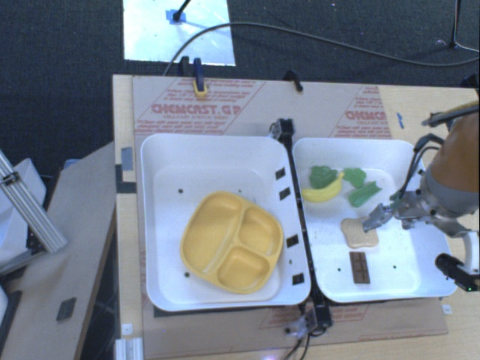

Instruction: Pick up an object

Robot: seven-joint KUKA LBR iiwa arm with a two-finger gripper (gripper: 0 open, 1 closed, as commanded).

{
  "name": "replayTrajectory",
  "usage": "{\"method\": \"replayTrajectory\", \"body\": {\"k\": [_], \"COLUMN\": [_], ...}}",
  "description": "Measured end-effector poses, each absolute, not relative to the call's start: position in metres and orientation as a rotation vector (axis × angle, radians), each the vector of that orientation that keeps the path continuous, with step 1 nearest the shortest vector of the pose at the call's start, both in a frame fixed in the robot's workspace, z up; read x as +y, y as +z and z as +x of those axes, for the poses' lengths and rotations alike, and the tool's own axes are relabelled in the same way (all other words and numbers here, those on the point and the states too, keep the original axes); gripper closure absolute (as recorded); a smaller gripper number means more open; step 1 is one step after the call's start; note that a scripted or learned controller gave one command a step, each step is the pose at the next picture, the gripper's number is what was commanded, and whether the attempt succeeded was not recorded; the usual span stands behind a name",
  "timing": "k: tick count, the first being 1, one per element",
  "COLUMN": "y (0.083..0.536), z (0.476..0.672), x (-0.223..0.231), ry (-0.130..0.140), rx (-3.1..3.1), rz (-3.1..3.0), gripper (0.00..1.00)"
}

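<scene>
- Reaching in from the right over the right shallow white bin [402, 150]: grey arm with an orange band [459, 158] above the wrist.
- At its end, a grey two-finger gripper [377, 217], tilted down and leftward, low over the middle of that bin.
- Cannot tell from this angle how wide the gripper stands; nothing visibly clamped in it.
- Just left of and nearer than the gripper tip: a tan, toast-shaped flat piece [359, 234], lying flat on the bin floor. Tip right at its far right corner; touching or just above, cannot tell.
- Nearer than the toast piece, apart from it: a dark brown rectangular bar [361, 268], lying flat with its long side running near to far.
- Toward the far side of the same bin: a yellow toy banana [322, 193], curved, close to the bin's left wall.
- Touching the banana on its far side: a green leafy toy piece [323, 175].
- Right of the banana: a second green leafy piece [354, 176] and, just nearer, a longer green piece [365, 194], all three well clear of the gripper.
- In the left shallow white bin [152, 201]: a yellow plastic plate with three compartments [232, 242], right of centre and toward the near side.
- Between the two bins: a row of small black clips [285, 193] along the shared edge.
- Under both bins: a tan board with red print [196, 111].
- At the board's far edge, on the left: a clamp with a blue handle [199, 72].
</scene>
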State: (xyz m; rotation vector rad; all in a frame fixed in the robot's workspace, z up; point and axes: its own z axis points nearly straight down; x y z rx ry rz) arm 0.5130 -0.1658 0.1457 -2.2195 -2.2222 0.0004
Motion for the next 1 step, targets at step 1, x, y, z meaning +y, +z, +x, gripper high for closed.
{"method": "replayTrajectory", "body": {"k": [1], "y": [0.1587], "z": [0.5138], "x": [-0.1664], "ry": [-0.002], "rx": [-2.225], "rz": [-2.222], "gripper": [1.0]}}
